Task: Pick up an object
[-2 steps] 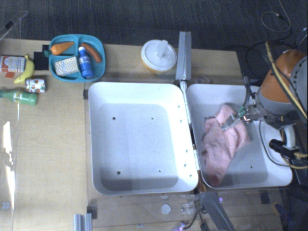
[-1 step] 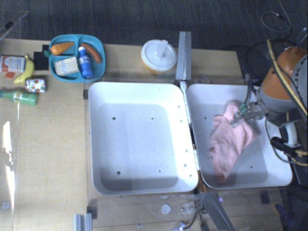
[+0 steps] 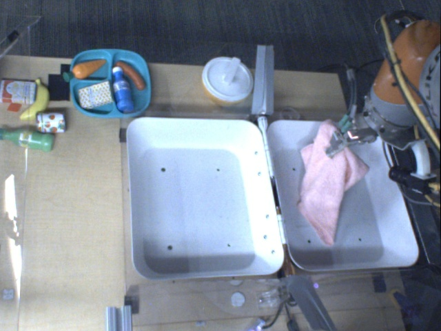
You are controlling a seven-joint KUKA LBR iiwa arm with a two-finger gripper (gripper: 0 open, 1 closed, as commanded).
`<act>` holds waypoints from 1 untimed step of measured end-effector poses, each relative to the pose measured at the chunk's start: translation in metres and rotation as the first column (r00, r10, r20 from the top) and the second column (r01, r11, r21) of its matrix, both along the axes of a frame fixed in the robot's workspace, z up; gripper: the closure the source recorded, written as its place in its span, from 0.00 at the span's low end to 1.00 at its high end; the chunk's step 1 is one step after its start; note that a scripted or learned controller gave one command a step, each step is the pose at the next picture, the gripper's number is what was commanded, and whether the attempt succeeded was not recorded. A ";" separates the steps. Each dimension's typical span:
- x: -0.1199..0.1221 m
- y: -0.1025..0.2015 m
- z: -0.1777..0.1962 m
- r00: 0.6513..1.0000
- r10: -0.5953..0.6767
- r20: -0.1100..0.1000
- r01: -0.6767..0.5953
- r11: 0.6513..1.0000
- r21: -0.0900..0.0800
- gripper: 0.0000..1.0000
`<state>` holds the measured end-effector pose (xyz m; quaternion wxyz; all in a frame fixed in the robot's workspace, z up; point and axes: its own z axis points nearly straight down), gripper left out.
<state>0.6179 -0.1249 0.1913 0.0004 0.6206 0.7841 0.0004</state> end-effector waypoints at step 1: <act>-0.046 0.018 -0.011 0.993 -0.118 -0.005 0.118 0.993 0.001 1.00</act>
